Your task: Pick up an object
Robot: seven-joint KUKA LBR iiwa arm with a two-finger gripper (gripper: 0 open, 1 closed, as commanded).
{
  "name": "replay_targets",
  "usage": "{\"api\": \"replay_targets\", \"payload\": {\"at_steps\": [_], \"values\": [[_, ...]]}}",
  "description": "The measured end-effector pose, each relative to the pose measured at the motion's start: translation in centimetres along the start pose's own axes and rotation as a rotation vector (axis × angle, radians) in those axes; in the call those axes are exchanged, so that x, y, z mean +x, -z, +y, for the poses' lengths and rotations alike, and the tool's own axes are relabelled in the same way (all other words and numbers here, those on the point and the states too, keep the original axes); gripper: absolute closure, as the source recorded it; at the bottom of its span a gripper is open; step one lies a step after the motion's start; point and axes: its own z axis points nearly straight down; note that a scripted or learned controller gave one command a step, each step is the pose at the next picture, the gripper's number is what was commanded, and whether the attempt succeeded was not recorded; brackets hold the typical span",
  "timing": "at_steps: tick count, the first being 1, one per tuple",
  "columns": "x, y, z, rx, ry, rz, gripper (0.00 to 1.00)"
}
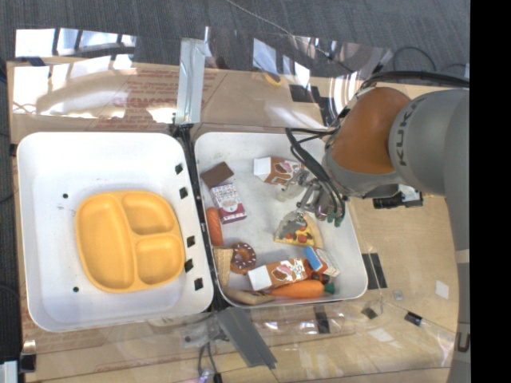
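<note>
Pizza slice (pixel 297 230) lies near the right bin's (pixel 350 250) right wall, just below the gripper (pixel 313 200); its grip state cannot be told.

Right white bin (pixel 239 146) holds the loose objects. A brown rectangular block (pixel 216 174) lies tilted by the left wall, a pink-and-white small box (pixel 230 201) just below it. A triangular toy pizza slice (pixel 297 231) lies mid-bin. An orange toy carrot (pixel 297 290) rests along the lower wall, a chocolate toy doughnut (pixel 243 256) near it.
</note>
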Motion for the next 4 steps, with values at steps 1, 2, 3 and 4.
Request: {"api": "replay_targets", "payload": {"at_steps": [1, 2, 3, 4], "values": [[4.3, -0.1, -0.4, 0.000, -0.114, 0.002, 0.00], [4.0, 1.1, -0.2, -0.001, -0.106, -0.005, 1.00], [10.3, 0.5, 2.5, 0.000, 0.335, -0.033, 1.00], [6.0, 18.7, 2.2, 0.003, 0.218, -0.021, 1.00]]}}
